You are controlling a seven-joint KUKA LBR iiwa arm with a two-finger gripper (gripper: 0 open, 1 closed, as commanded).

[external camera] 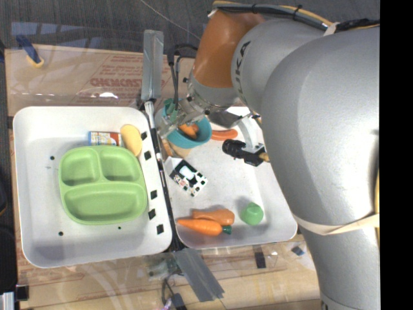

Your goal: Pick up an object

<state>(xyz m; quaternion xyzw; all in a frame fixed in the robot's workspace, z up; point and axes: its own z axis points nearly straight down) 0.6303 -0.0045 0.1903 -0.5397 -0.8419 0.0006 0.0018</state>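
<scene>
Camera view: two bins (39, 192), two carrots (206, 221), one green ball (252, 214).

The single camera was fixed above the worktop (77, 70) and looked down at a slant, taking in both white bins side by side: the left bin (29, 173) lay in full view, while the right bin (271, 199) was partly covered. It sat close enough that the grey arm (322, 141), reaching in from the right, bulked large in the foreground and hid much of that side of the scene.
</scene>
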